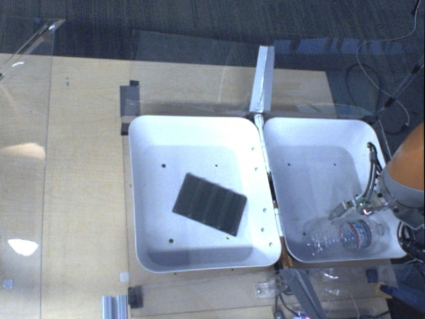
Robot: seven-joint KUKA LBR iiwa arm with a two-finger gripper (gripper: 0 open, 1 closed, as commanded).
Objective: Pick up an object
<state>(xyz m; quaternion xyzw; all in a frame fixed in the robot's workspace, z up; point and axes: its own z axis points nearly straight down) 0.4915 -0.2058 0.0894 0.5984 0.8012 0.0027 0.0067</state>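
A clear plastic bottle (pixel 344 235) with a blue label lies on its side in the near part of the right bin (pixel 312 145). A dark grey ribbed rectangular pad (pixel 210 203) lies flat, turned at an angle, in the middle of the left bin (pixel 153 138). My gripper (pixel 355 208) hangs at the right bin's right side, just beyond and above the bottle, at the end of the grey arm with the orange band (pixel 408 165). Nothing shows in its grasp.
The two white bins meet at a raised divider (pixel 269 185), with a metal post (pixel 261 85) standing behind it. Cables (pixel 388 105) run along the bench's right side. Clamps and fixtures sit below the bins' front edge (pixel 292 291).
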